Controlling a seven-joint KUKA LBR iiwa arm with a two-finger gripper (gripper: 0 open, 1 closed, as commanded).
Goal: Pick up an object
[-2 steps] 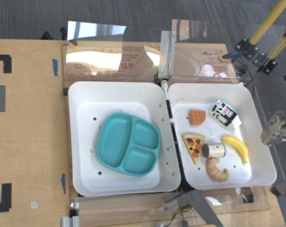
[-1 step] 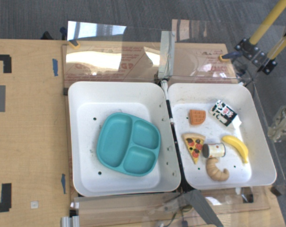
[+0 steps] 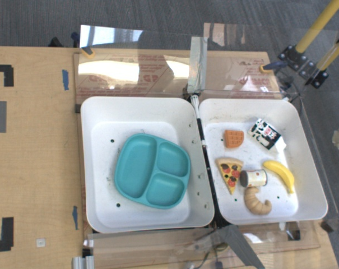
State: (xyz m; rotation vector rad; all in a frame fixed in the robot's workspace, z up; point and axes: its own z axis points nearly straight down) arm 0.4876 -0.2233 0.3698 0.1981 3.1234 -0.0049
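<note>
Two shallow white bins sit side by side on a cardboard-covered table (image 3: 29, 167), seen from above at a slant. The left bin (image 3: 96, 122) holds a teal divided plate (image 3: 152, 170), three compartments up, lying flat near the bin's middle. The right bin (image 3: 309, 167) carries the small items on offer for picking: a yellow banana (image 3: 281, 174) curving toward the right wall; a slice of toy pizza (image 3: 230, 172) pointing toward the near edge; a tan croissant (image 3: 258, 202) curled at the near side, just below a small cylinder (image 3: 254, 178) on its side with a dark end touching the pizza slice; a black-and-white patterned carton (image 3: 265, 133) tilted near the far right; and an orange waffle square (image 3: 233, 138) just left of it. The tool's state cannot be told here.
</note>
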